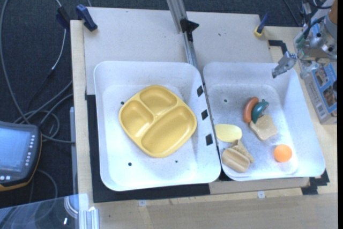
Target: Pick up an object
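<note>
Small orange ball (282,153) lies in the right shallow white bin (300,115), near its front right corner, apart from the other items. Tan bread-shaped toy (263,128), orange-and-teal vegetable toy (254,109), pale yellow oval piece (229,132) and ridged tan toy (237,157) occupy the centre and front left. The rear floor is bare. The claw (282,66) hangs over the rear right rim; its opening cannot be determined. The yellow divided plate (157,120) sits in the left bin (107,115).

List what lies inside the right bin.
Right bin holds a carrot, teal piece, toast slice, orange ball, yellow piece and tan wooden toy. Anything beneath them is covered.
</note>
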Tool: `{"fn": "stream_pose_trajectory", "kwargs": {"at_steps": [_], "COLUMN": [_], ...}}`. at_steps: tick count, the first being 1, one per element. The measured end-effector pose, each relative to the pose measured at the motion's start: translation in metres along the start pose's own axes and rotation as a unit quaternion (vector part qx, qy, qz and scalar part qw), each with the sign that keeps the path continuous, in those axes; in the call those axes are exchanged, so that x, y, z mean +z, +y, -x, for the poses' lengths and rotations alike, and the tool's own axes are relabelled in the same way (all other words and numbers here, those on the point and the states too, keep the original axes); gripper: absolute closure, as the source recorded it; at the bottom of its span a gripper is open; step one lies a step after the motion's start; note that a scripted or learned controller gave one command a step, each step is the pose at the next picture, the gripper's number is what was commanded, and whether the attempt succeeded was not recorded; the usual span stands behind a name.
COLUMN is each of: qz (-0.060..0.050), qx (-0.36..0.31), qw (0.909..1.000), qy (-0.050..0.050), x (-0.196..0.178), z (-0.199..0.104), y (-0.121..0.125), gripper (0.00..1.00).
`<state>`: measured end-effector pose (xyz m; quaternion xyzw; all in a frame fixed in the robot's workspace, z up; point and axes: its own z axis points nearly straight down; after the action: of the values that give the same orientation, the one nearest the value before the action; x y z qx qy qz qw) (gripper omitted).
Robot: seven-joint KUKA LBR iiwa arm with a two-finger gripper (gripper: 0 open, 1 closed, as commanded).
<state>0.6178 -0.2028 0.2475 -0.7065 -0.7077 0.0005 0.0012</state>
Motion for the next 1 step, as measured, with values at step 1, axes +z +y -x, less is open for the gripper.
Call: {"fn": "stream_pose_trajectory", "kwargs": {"at_steps": [1], "qz": [0.0], "qx": [0.0], "qw": [1.0], "qy": [0.0], "x": [0.0], "z": [0.0], "y": [0.0], "gripper": [0.0]}}
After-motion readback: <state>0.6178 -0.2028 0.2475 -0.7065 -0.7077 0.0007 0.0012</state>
